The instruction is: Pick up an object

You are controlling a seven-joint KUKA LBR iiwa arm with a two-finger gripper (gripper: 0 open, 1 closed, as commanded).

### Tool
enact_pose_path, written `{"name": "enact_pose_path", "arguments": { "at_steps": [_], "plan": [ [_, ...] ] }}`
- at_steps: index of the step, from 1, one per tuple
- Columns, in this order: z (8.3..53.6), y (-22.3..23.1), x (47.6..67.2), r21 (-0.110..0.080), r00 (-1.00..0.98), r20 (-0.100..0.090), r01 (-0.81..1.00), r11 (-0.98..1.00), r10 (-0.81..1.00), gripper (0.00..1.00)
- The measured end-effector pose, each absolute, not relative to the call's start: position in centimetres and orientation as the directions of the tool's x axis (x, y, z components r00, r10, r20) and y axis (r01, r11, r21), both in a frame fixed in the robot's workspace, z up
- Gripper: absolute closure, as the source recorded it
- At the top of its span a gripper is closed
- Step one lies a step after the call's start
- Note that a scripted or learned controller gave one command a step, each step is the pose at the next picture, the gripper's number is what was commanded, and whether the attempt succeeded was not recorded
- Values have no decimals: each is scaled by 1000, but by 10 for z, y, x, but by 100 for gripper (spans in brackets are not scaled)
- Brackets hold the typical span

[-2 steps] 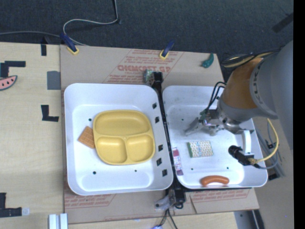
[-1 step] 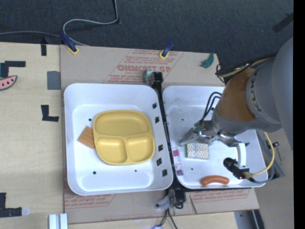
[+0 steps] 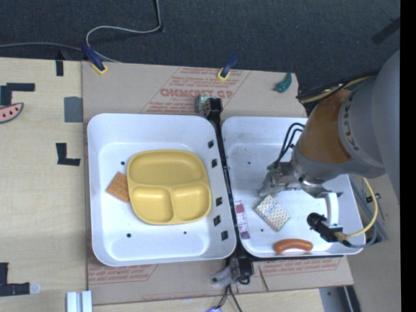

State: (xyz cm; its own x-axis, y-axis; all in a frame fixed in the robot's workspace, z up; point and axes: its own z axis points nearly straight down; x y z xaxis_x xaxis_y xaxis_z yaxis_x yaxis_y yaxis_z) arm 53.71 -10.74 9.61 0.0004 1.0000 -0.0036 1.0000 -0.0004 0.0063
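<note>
From my seat I see the arm (image 3: 354, 132) reaching in over the right bin (image 3: 260, 135), its orange band above the wrist. The gripper (image 3: 276, 184) sits low near the middle of that bin, just above a small patterned packet (image 3: 272, 212) that lies tilted on the bin floor. The gripper's tip looks very close to the packet's upper corner, maybe touching it, though the view is too coarse there for me to be sure. I cannot tell whether the tool is clenched or released, and nothing visibly sits in it.

Along the right bin's near edge lies a sausage (image 3: 293, 246). A small flat wrapper (image 3: 241, 218) lies against that bin's left wall, near its near-left corner.

In the left bin (image 3: 104, 174) a yellow divided plate (image 3: 170, 186) fills the centre, and a brown cracker (image 3: 119, 186) pokes out from under the plate's left side.
</note>
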Motion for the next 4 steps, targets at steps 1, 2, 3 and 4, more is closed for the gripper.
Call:
{"name": "enact_pose_path", "arguments": {
  "at_steps": [1,2,3,4],
  "plan": [
    [96,-107,537,6,1,-3,1000,-1,1000,0],
    [105,-107,537,5,0,-2,1000,0,1000,100],
    [105,-107,537,5,0,-2,1000,0,1000,0],
    [86,-96,490,6,0,-3,1000,0,1000,0]
  ]
}}
